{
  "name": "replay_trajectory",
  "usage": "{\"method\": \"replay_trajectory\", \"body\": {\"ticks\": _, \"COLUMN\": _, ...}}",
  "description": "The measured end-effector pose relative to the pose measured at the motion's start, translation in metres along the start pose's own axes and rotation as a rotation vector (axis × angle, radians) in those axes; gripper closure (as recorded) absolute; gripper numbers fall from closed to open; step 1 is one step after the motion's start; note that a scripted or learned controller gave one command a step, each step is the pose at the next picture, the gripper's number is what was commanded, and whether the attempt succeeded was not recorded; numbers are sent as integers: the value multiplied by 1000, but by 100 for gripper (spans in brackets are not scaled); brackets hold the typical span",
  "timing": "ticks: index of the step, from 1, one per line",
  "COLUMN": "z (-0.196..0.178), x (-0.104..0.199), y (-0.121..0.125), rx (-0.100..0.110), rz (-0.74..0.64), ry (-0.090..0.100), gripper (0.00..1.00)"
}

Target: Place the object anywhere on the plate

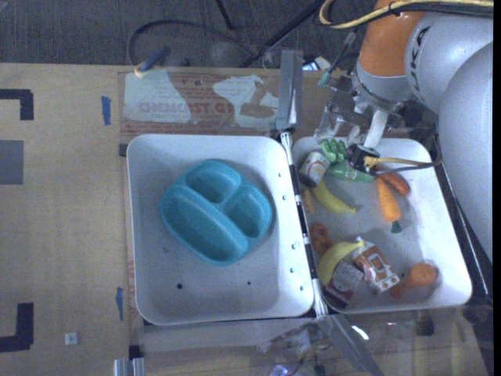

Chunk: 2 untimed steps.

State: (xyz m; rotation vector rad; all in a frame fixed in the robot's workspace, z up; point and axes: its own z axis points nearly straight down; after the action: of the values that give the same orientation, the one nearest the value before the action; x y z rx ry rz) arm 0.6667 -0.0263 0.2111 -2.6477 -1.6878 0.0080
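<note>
My gripper [345, 149] hovers low over a green toy [335, 149], right of the blue plate [217, 210]; whether it grips, I cannot tell. Picking is under way; next comes lifting leftward.

A pale wood table [63, 233] bears black corner marks [19, 104] and bits of blue tape [106, 110] on its left side. Behind it lies dark carpeted floor [94, 10] — black cables [168, 30] loop across it, and thin stand legs [219, 2] cross above.

Blue tape [106, 110] on bench; torn label [205, 100].
</note>
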Motion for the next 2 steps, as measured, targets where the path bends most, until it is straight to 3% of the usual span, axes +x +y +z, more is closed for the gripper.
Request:
{"method": "replay_trajectory", "body": {"ticks": 1, "z": 9, "x": 28, "y": -13, "rx": 2, "rz": 103, "ry": 0, "gripper": 100}}
{"method": "replay_trajectory", "body": {"ticks": 2, "z": -27, "x": 32, "y": -36, "rx": -2, "rz": 38, "ry": 1, "gripper": 100}}
